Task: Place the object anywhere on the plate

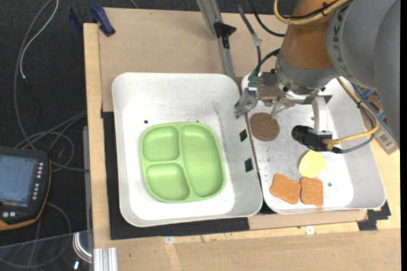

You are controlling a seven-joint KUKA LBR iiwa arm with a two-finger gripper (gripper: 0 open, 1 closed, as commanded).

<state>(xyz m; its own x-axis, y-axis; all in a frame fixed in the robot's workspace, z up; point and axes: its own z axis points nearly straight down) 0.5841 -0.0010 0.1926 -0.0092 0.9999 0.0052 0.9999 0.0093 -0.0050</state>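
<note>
Seemingly the picking step: the tool hangs just above the brown disc, right of the green plate. I cannot tell whether the tool is spread or closed. Next it must grasp the disc, lift it and carry it to the plate.

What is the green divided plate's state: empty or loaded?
Empty: all three compartments of the green divided plate are bare green plastic.

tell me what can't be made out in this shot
- Hand: in the camera view the arm covers it from above, so its grip, and whether it touches the brown disc, cannot be read.
- Right bin: its far end lies under the arm.
- Dark specks in the left bin: too small to identify.
- Screen device: cut off by the left edge.
</note>
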